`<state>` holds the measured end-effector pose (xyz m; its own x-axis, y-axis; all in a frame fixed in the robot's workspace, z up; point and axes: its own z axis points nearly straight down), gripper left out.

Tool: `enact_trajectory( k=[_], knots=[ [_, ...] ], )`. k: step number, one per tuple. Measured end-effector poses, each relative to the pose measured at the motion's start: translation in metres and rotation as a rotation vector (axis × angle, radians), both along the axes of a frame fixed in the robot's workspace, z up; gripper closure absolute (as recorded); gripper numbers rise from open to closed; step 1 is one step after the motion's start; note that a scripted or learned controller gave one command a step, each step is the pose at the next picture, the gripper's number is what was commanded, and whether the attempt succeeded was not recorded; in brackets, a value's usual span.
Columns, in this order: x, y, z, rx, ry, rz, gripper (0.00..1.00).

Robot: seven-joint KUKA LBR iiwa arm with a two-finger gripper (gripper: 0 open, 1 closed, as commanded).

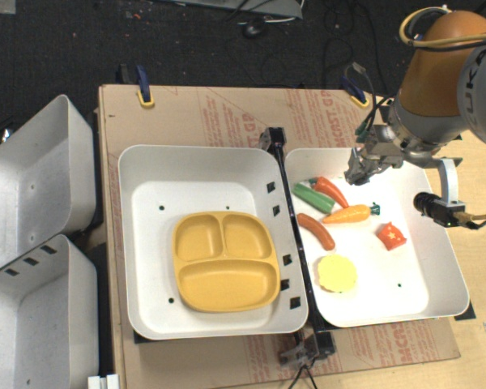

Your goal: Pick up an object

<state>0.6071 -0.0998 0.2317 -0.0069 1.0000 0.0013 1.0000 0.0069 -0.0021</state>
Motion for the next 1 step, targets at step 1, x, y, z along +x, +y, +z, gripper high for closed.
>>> enact_trajectory(
  k=[1],
  knots=[
    [-0.0204, 0.0436, -0.0094, 0.000, 0.001, -0.001, 1.00]
  ],
)
